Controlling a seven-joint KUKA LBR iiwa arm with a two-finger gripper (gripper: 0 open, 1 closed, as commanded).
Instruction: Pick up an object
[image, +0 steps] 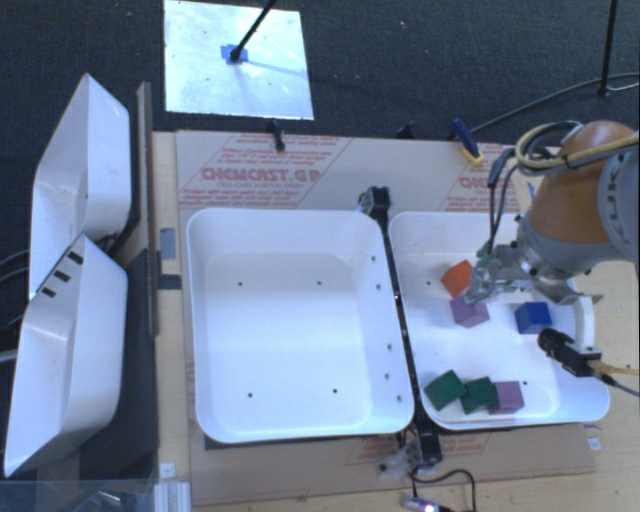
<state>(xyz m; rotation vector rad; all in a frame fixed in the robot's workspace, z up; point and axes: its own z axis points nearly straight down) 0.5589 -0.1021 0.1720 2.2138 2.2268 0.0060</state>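
arm (575, 200): grey with orange band, comes in from the right, wrist hangs over the right bin's upper middle.
gripper (478, 292): low in the right bin, tip right between the orange block and the upper purple block. Fingers too small and blurred to read, so can't tell if spread or closed. Nothing visibly pinched.
right bin (590, 405): white, shallow, holds all six blocks.
orange block (457, 277): just left of the gripper tip, looks to be touching it, tilted.
purple block (468, 311): directly below the gripper tip, close under the orange block.
blue block (533, 317): right of that purple block, apart from it, below the wrist.
dark green block (444, 388): near the front wall, left end of a row of three.
green block (479, 394): middle of the row, touching both neighbours.
second purple block (507, 396): right end of the row.
left bin (205, 330): white, beside the right bin, walls meeting at the centre divider.
bench (250, 170): brown sheet with red lettering under both bins.
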